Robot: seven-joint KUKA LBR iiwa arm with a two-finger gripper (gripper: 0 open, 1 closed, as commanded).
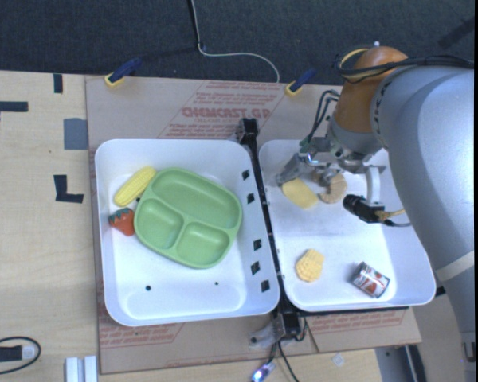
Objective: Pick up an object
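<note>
- Tool point(309, 170) position: low over the right bin point(398, 249), at about 11 o'clock of that bin's floor, hanging under the grey arm point(430, 134) with the orange band.
- Tool state: whether it is apart, together or clamped on anything cannot be told; cables and the wrist body cover the tips.
- Nearest candidate: a pale yellow block point(300, 195), lying just at the 6 o'clock side of the tool. Contact between the two cannot be confirmed.
- A tan round piece point(333, 188) lies just beside the block at its 3 o'clock.
- Other right-bin items: a corn piece point(308, 265) toward 7 o'clock and a small can point(370, 279) toward 5 o'clock, both well apart from the tool.
- Left bin point(119, 293): a green tray point(188, 217), with a yellow corn cob point(135, 185) and a red item point(123, 223) at the tray's 9 to 10 o'clock edge.
- Risk: the block appears offset from the tool, so closing may pinch one corner and let it slip out.
- Risk: the tan piece sits close enough to be nudged or caught together with the block.
- Risk: the bin's dividing wall point(264, 213) is near at 9 o'clock; a sideways correction could strike it.
</note>
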